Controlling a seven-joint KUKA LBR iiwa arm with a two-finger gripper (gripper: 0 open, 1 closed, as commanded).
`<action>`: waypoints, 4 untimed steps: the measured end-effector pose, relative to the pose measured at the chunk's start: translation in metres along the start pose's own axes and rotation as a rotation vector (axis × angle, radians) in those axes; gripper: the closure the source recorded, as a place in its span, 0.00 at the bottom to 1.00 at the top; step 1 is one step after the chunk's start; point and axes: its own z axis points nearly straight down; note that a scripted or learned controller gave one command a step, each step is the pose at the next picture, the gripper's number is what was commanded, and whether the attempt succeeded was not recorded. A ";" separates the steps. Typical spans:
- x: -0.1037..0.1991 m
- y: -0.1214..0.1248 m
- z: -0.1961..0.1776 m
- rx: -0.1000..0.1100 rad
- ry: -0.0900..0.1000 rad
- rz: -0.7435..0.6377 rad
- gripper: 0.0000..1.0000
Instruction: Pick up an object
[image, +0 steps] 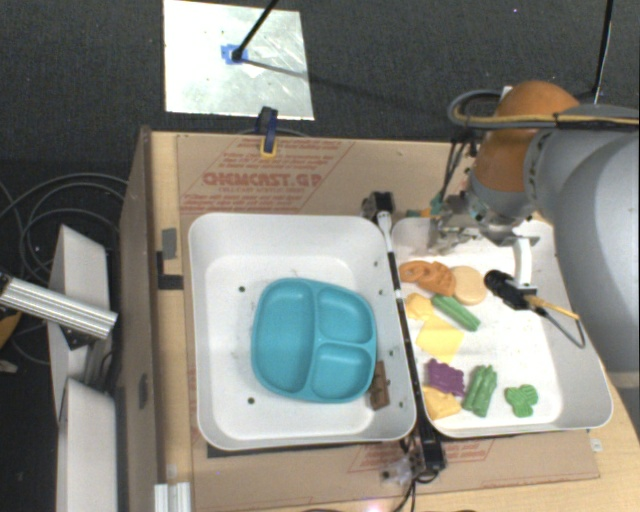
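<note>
One blue divided plate (314, 340) lies in the left bin (215, 250); the right bin (585, 385) holds about ten toy foods. Gripper (455, 232) at upper right, grip state unclear.

Teal divided plate (314, 340) in white left bin (215, 300); purple toy (445, 378), green toys (481, 390), yellow block (440, 341).

Arm (590, 190), as I log it from my station: broad, smooth light-grey casing, rounded in section. Orange band (520, 130) above the wrist, domed and glossy. Grey cable (470, 105) looped beside the band. Wrist end (470, 215) is metallic grey with small dark fittings, too small for me to itemise.
</note>
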 end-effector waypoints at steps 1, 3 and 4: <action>0.000 0.000 0.001 0.001 0.000 -0.001 0.00; 0.000 -0.072 0.011 0.007 0.008 0.006 0.00; -0.002 -0.070 -0.002 -0.002 0.002 0.008 1.00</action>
